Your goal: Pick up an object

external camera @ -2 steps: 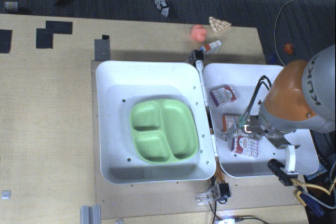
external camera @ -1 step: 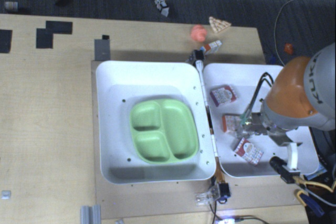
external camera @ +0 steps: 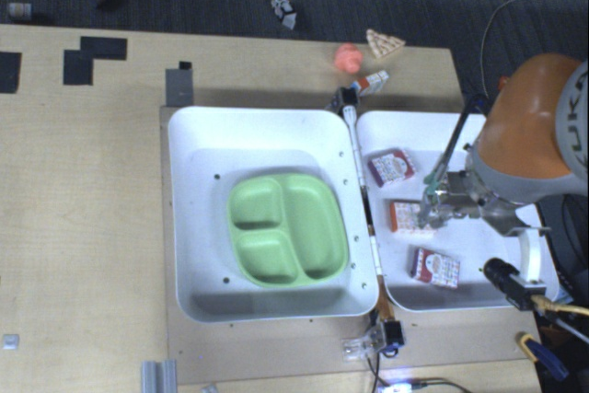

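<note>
At right of frame, my claw [external camera: 431,209] hangs low over the right bin [external camera: 460,297], beside the middle of three small red-and-white cartons [external camera: 402,216]; I cannot tell its state. The cartons lie well apart, leaving approach room. A green divided tray [external camera: 287,229] fills the left bin [external camera: 198,198] on the bench [external camera: 83,225].
</note>
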`<control>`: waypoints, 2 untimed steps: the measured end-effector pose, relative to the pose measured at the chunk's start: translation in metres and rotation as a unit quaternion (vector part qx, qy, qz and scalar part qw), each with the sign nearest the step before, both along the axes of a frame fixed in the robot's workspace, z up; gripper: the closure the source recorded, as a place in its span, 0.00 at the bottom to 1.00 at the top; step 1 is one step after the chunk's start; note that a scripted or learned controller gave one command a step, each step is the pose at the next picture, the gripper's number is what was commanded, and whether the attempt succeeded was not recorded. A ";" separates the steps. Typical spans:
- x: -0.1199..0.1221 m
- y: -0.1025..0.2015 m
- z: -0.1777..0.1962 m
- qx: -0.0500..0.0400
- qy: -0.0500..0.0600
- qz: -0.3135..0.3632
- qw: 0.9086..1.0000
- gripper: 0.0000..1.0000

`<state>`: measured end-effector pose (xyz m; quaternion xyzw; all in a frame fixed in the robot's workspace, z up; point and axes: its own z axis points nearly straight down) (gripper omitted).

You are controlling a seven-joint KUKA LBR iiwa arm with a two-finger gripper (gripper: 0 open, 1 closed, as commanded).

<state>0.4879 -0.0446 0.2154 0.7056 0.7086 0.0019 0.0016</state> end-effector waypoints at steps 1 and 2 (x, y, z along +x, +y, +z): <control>0.000 0.000 0.000 0.000 0.001 0.000 1.000 0.00; 0.045 -0.044 -0.128 -0.001 -0.003 -0.001 1.000 0.00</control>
